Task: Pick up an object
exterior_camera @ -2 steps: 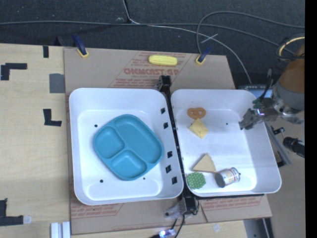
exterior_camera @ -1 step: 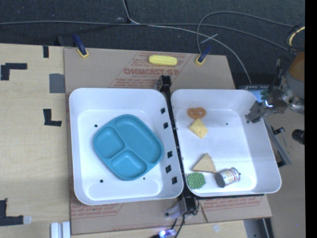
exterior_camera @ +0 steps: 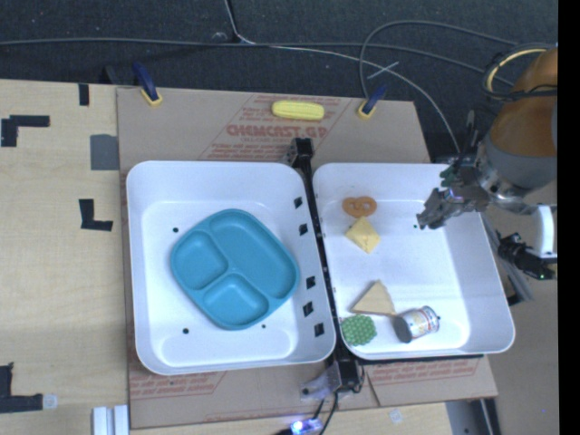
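Red print on cardboard (exterior_camera: pixel 263 130), top centre, partly reads "CHEMCAST". Small can (exterior_camera: pixel 417 323) lower right, label unreadable. Gripper (exterior_camera: pixel 433 214) at right; open or closed, cannot tell.

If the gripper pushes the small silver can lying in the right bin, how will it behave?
The small silver can lies on its side, so it probably rolls when nudged. Its metal looks smooth, maybe slippery. It seems rigid, unlikely to deform.

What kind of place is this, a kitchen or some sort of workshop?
Likely a robotics lab, not a kitchen: a robot arm reaches over two white bins clamped onto cardboard, holding toy food like a pretzel, with cables trailing behind.
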Tool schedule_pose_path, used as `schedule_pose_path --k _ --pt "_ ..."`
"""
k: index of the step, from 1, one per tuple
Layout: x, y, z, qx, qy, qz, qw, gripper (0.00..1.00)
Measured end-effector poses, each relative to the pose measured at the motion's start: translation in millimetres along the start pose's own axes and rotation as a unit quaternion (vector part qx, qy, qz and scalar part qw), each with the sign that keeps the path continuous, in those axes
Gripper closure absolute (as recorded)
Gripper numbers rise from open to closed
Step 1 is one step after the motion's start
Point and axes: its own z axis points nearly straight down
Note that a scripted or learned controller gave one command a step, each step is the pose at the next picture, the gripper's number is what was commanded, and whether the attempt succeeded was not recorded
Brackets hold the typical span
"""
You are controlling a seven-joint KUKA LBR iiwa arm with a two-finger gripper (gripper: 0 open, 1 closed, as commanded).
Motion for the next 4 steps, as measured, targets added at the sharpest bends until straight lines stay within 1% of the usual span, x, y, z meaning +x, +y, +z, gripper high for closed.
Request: schedule_pose_path --k 1,2,3,4 --pt "55 10 -4 -0.001 0.000 -0.001 1.0000 1.00" --pt "104 5 5 0.000 0.000 0.000 1.0000 1.00" --pt "162 9 -5 -0.001 0.000 -0.001 1.0000 1.00" --pt "221 1 4 0.000 0.000 -0.001 1.0000 1.00"
